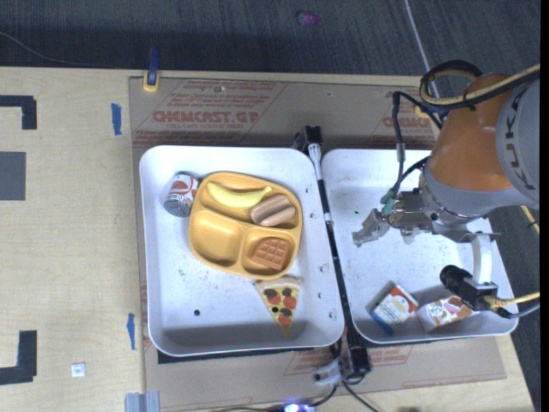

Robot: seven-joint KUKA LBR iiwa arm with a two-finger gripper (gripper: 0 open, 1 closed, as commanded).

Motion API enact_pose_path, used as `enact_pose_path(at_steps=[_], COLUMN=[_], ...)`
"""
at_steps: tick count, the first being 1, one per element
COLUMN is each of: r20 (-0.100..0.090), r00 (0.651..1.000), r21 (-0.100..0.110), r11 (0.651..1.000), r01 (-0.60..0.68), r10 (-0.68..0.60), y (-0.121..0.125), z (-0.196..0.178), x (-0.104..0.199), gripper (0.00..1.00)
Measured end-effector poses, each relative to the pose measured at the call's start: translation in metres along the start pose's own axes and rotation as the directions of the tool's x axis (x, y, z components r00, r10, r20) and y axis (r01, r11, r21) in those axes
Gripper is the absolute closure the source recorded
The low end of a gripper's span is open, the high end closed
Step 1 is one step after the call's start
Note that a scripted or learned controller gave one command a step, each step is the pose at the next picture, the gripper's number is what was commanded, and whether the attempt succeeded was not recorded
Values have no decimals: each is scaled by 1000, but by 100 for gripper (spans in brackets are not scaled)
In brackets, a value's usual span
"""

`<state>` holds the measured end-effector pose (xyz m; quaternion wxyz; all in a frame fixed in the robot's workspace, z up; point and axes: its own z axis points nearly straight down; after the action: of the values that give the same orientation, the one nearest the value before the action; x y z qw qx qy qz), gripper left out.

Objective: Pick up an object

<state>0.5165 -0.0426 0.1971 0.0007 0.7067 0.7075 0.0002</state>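
Observation:
My gripper (371,228) hangs over the left middle of the right bin (360,178), above bare white floor. Nothing shows in it. Two small cartons lie at that bin's front: a blue and orange one (394,306) and a white and red one (444,312), both in front of the gripper and to its right. In the left bin (163,256) sits a yellow divided plate (214,234) holding a banana (233,196), a hot dog (273,210) and a waffle (270,252). A can (178,194) lies by the plate's left edge, and a pizza slice (280,300) lies in front of it.
The grey arm with its orange band (467,157) reaches in from the right over the right bin's back half. A black cable end (463,283) hangs just above the white carton. A black divider (330,247) runs between the bins.

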Motion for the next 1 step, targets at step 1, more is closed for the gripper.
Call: enact_pose_path(at_steps=[1], r20=[0], r00=[1000], r21=[0], r11=[1000], r01=[0], r10=[0], y=[0], z=[0], x=[0], gripper=[0])
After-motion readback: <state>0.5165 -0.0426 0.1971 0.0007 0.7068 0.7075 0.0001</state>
